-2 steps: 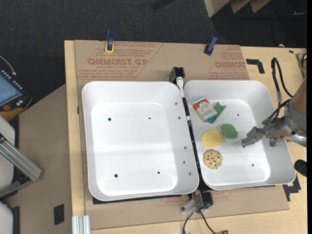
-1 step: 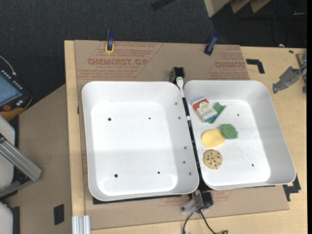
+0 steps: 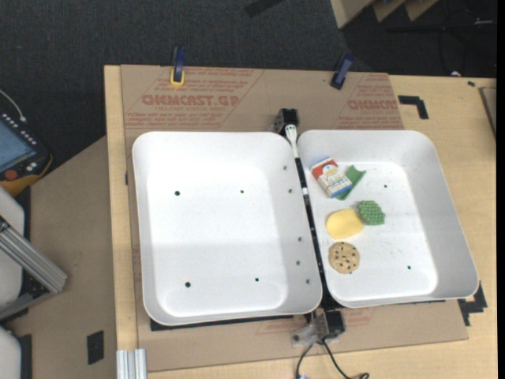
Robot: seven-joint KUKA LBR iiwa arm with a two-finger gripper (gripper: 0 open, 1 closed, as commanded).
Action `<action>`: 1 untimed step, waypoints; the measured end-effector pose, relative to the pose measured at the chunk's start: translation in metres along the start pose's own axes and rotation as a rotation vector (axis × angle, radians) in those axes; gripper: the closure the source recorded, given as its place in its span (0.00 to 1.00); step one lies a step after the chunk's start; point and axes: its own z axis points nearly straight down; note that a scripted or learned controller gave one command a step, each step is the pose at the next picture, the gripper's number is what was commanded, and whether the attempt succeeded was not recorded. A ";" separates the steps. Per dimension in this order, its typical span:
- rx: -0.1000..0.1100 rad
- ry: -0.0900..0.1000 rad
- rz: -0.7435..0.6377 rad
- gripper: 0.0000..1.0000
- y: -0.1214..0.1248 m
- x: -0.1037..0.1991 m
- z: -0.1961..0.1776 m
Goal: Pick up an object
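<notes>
Round speckled cookie (image 3: 343,257) beside smooth yellow lump (image 3: 344,223)

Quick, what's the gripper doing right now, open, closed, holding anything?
Gripper: its state cannot be told from the camera view. The cookie, yellow lemon, green piece and small carton all lie in the right bin.

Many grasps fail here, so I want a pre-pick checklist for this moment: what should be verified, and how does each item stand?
1. Objects in right bin: ok.
2. Cookie lies apart from the others: ok.
3. Yellow piece free of the green piece: not ok, they touch.
4. Small carton free: not ok, it overlaps a green item.
5. Cluster away from the bin's left wall: not ok.
</notes>
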 end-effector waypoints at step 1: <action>0.006 0.002 -0.004 1.00 0.003 0.002 -0.004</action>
